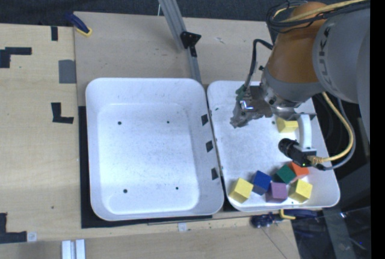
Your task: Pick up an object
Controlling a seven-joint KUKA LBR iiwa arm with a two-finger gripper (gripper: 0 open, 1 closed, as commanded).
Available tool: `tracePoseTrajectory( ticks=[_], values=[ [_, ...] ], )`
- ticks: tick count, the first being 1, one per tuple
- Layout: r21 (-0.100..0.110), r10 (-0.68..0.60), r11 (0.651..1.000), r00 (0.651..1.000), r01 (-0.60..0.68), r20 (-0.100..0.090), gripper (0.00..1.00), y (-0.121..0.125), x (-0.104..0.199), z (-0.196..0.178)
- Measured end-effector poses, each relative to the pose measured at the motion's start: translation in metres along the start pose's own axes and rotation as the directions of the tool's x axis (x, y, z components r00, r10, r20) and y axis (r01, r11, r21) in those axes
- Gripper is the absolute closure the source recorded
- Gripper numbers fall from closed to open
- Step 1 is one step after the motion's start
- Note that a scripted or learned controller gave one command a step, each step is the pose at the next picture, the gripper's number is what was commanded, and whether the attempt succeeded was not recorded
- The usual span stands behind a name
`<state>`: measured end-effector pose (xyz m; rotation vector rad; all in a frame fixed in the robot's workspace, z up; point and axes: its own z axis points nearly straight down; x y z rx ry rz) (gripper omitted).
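Observation:
My gripper (240,115) hangs over the upper left part of the right bin (252,143), above bare floor, with nothing visible between its fingers. Along the bin's near edge lie a yellow block (242,190), a blue block (261,181), a purple block (278,191), a green block (285,174), an orange-red block (299,169) and another yellow block (303,190). A pale yellow block (287,126) sits just right of the wrist, partly hidden by the arm. All blocks are well apart from the gripper.
The left bin (147,146) stands next to the right one. A slanted metal pole (171,2) with a black clamp crosses above the bins. The grey and orange arm (307,47) covers the right bin's far right corner.

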<state>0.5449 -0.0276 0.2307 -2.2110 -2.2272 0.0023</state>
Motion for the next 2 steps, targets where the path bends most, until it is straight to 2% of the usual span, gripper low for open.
tracePoseTrajectory(
  ticks=[2],
  values=[
    [-0.001,0.000,1.000,1.000,0.000,0.000,1.00,0.004,0.101,0.014]
  ],
)
